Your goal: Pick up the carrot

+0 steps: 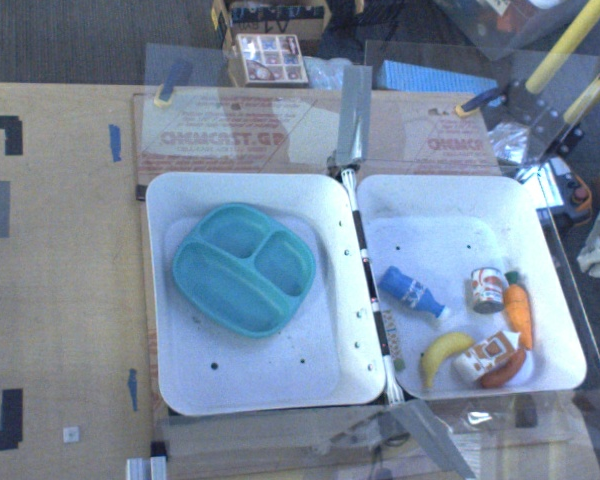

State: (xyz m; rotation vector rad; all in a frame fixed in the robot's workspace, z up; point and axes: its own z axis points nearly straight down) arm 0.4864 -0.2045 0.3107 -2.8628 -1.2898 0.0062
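On the wooden table [60, 298], the left white plastic bin [180, 368] holds a teal divided plate [243, 268], while the right white bin [430, 208] holds the small orange carrot [519, 311] by its right wall, beside a partly hidden red sausage [505, 370]; the claw's state I cannot tell.

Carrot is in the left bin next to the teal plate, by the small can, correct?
Not quite. The camera view shows the carrot in the right bin, along its right side, just right of the small can. The teal plate lies alone in the left bin, so the carrot is not next to it.
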